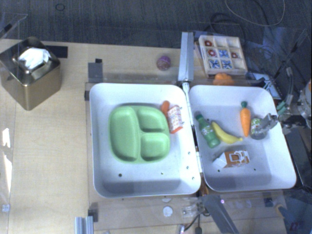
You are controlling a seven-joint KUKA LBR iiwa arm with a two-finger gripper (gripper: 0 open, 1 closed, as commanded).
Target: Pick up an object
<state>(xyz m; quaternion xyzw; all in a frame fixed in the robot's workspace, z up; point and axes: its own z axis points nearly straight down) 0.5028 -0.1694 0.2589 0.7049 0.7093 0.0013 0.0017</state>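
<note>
Pale wood tabletop (48, 169) carries two white bins. At the right bin's (253, 179) right side the hand (260, 129) touches down just beside the carrot (245, 120); whether it is spread or pressed together I cannot tell. That carrot lies with its long axis up-down in view, green top toward the far rim. Left of it lie a banana (225, 134), a green bottle (208, 131) and a carton (234, 158). The left bin (141, 179) holds a green tray (139, 133).

A pale wooden counter (48, 155) is seen below a dark ribbed carpet floor (122, 9) (cables trailing across it).
</note>
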